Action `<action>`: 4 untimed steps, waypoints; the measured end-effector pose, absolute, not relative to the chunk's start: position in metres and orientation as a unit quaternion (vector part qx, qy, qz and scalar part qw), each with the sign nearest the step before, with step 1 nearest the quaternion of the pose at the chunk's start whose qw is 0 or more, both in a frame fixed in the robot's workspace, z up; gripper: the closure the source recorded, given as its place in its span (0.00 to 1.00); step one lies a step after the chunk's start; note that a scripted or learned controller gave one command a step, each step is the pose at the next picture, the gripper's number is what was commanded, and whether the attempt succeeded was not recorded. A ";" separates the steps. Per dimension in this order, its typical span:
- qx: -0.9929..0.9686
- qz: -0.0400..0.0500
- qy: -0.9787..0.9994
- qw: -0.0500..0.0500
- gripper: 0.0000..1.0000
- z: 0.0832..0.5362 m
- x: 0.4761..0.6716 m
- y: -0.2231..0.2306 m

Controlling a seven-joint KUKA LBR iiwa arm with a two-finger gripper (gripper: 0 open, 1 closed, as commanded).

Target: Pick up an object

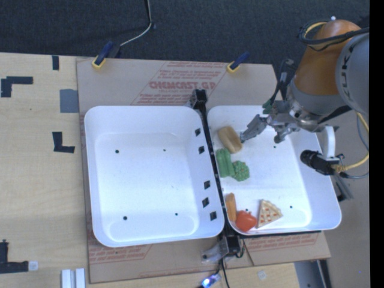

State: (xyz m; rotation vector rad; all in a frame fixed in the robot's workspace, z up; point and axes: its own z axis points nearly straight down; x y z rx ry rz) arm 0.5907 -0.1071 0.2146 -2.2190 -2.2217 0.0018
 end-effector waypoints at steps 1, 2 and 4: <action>-0.705 0.001 -0.709 0.001 0.00 0.182 0.628 -0.069; -0.706 0.000 -0.708 0.000 0.00 0.191 0.644 -0.065; -0.709 0.002 -0.705 -0.002 0.00 0.218 0.596 -0.229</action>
